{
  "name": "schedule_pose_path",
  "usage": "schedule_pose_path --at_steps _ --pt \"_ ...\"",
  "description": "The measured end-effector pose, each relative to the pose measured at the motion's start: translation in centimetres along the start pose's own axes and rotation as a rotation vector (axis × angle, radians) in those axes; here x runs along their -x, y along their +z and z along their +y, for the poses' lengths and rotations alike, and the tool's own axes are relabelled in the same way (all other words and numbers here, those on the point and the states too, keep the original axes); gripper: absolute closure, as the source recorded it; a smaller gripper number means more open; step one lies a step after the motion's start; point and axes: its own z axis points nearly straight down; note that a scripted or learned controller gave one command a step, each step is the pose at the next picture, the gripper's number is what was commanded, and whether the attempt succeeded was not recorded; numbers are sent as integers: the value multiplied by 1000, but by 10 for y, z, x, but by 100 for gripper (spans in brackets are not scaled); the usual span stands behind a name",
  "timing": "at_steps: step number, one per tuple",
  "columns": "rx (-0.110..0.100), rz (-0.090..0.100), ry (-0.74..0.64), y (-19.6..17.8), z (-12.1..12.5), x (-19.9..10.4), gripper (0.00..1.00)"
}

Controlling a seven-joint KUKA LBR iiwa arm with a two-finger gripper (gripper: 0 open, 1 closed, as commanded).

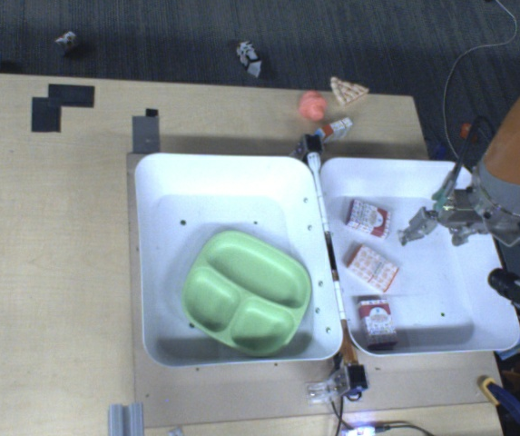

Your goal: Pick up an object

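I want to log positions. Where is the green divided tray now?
The green divided tray lies in the left white bin, toward its front, near the wall shared with the right white bin.

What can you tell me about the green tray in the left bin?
The green tray is pale green, looks like moulded plastic, with rounded corners and three shallow compartments: one long, two smaller. It lies face up, turned at a slant, on the floor of the left bin, toward its front right. Nothing lies in it or touches it besides the bin.

Robotics lab; plywood bench [60, 271], twin white bins [151, 243], loose cabling [477, 48], carpeted floor [196, 7]
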Motion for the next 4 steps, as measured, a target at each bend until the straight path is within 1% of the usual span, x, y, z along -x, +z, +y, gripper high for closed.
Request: schedule_pose_path --at_steps 1,2,3,4 --pt "8 1 0 106 -1 -32 0" --pt "19 -2 -5 93 2 -32 100" --pt "19 -3 -5 93 2 -32 0" --pt "23 -4 5 107 -46 -46 0"
